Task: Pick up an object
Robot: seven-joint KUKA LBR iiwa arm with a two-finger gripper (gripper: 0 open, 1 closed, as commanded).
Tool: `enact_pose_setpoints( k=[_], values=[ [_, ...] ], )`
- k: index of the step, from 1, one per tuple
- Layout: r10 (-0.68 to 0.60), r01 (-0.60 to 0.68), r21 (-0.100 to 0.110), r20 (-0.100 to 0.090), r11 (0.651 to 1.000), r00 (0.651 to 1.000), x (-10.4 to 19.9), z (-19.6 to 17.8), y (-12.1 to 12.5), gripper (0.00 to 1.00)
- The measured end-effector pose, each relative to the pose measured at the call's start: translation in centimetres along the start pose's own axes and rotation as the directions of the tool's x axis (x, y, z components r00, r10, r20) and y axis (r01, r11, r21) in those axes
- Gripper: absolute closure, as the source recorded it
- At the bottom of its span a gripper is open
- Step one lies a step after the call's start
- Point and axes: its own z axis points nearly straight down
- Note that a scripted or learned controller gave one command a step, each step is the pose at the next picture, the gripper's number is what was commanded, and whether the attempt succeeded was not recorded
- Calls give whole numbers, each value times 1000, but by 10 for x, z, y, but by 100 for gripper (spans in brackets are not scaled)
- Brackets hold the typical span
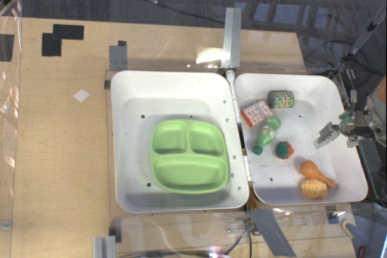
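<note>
The right bin (338,90) holds a green can (280,99), a red and white box (256,112), a green bottle (266,134), a small red fruit with a green top (284,150), an orange drumstick (315,171) and a yellow waffle-like piece (313,189). My gripper (339,138) hangs over the right side of this bin, right of the red fruit and above the drumstick. Its fingers (326,135) are spread open with nothing between them.
The left bin (130,99) holds a green divided plate (190,156). A metal divider post (232,39) stands behind the seam between the bins. The arm's wrist comes in at the right edge.
</note>
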Motion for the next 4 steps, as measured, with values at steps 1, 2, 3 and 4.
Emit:
enact_pose_setpoints(
  k=[1, 2, 3, 4],
  values=[
    [8, -8, -3, 0, 1000, 1000, 10, -33, 16, 0],
    [-203, 203, -4, 1, 979, 979, 30, 125, 53, 0],
    [-218, 218, -23, 10, 976, 976, 18, 129, 7, 0],
    [-225, 225, -25, 3, 974, 974, 22, 119, 10, 100]
  ],
)
